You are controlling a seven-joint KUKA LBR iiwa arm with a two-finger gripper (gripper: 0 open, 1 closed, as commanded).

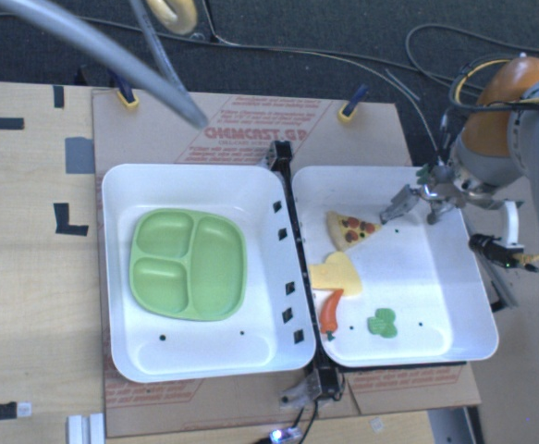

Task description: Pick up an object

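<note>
Pizza slice (350,228) lies in the right bin (454,285), just left of the gripper (415,205), whose fingers are spread apart and hold nothing, hovering near the bin's far side.

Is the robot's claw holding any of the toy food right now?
No. The gripper hangs over the right bin with nothing between its fingers. The pizza slice lies apart, to its left.
</note>
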